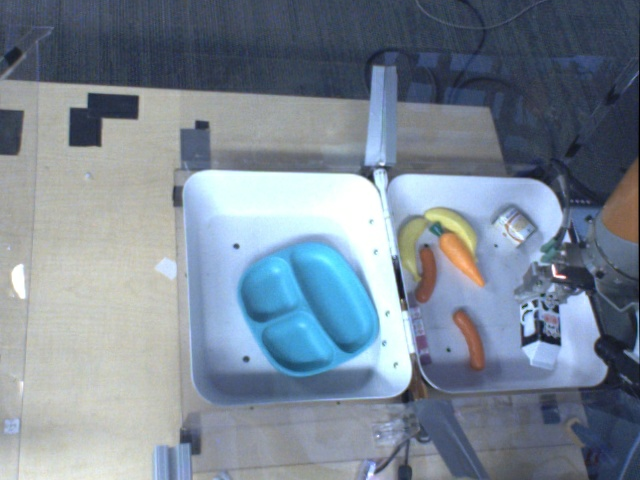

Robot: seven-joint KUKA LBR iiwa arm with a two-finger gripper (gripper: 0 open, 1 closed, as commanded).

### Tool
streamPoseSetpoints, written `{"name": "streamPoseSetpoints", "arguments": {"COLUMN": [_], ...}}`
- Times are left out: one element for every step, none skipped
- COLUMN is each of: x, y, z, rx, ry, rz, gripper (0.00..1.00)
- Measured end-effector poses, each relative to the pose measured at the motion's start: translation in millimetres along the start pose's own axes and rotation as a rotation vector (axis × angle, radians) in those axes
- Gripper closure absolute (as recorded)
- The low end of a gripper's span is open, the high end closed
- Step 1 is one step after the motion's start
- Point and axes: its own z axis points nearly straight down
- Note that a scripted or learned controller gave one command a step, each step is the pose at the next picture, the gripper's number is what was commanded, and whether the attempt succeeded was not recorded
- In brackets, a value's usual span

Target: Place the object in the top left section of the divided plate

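Observation:
A blue divided plate (308, 306) lies in the left bin (215, 268), its three sections bare. The right bin (500, 368) holds a yellow banana (430, 224), an orange carrot (460, 255), two reddish sausages (426, 273) (469, 338), a small silver can (514, 225) and a black-and-white carton (541, 332). My gripper (541, 281) hangs at the right bin's right side, just above the carton's upper end. Whether it touches the carton is unclear.
The grey arm with its orange band (622, 208) comes in from the right over the right bin's edge. A metal post (382, 118) stands behind the wall between the bins. Cables lie on the dark floor at the back.

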Motion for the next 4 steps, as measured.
{"name": "streamPoseSetpoints", "arguments": {"x": [13, 36, 96, 146], "y": [69, 126, 42, -23], "z": [25, -12, -12, -10], "rx": [0.001, -0.002, 0.001, 0.003], "ry": [-0.001, -0.002, 0.0, 0.0], "rz": [0.08, -0.092, -0.121, -0.229], "gripper": [1.0, 1.0, 1.0, 1.0]}}
